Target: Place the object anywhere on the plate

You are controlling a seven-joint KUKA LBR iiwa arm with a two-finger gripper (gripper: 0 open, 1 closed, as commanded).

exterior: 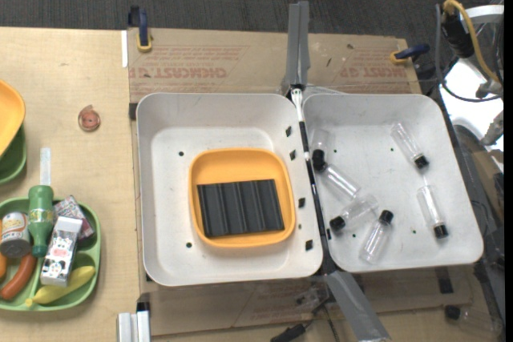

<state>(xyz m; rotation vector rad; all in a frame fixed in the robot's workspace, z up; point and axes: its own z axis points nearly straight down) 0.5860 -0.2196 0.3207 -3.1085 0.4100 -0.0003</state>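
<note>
Grab the lone tube point(431, 211), likely slippery, mid-body, then aim for the plate point(240, 159); I cannot tell the gripper's state.

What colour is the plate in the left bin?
Orange plate, with a dark grey ribbed centre; seen in the camera view.

Pale arm segment point(479, 96) at far right edge, upper half.

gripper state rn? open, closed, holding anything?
Gripper: cannot be told from this frame. Clear vials lie loose in the right bin.
</note>
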